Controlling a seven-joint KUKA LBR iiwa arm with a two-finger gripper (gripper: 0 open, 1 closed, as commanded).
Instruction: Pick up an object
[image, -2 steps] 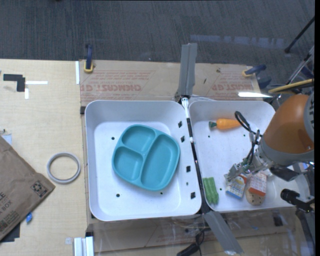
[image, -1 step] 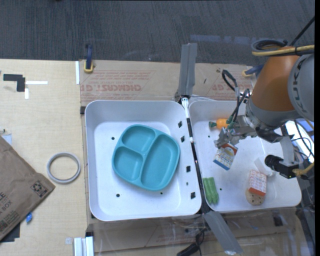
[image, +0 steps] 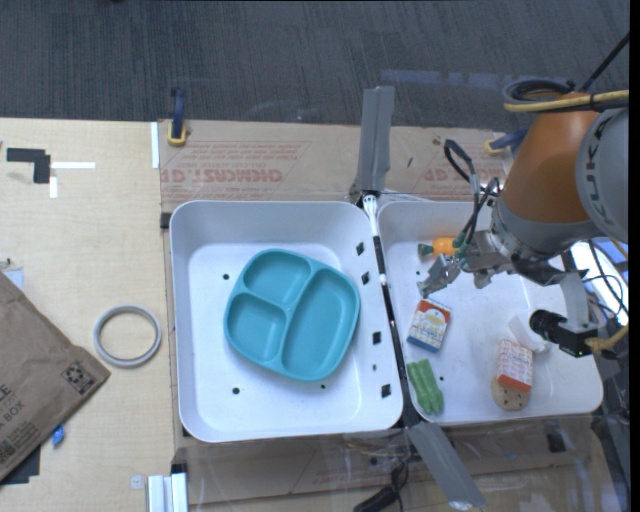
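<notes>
Nearest the camera, in the right bin (image: 560, 405), a green object (image: 425, 387) lies against the front left wall, and a tan-and-red packet (image: 513, 373) rests near the front right. Just behind the green object sits a small printed carton (image: 429, 326), tilted. Above and behind that carton hangs the gripper (image: 440, 272), its fingers slightly spread with nothing between them, poised over bare bin floor. An orange item (image: 442, 246) lies just beyond the fingertips. Across the divider, the left bin (image: 200, 400) holds a teal divided plate (image: 292, 314) at its middle. On the bench to the left lie a tape ring (image: 128, 334) and a cardboard box (image: 35, 380).
</notes>
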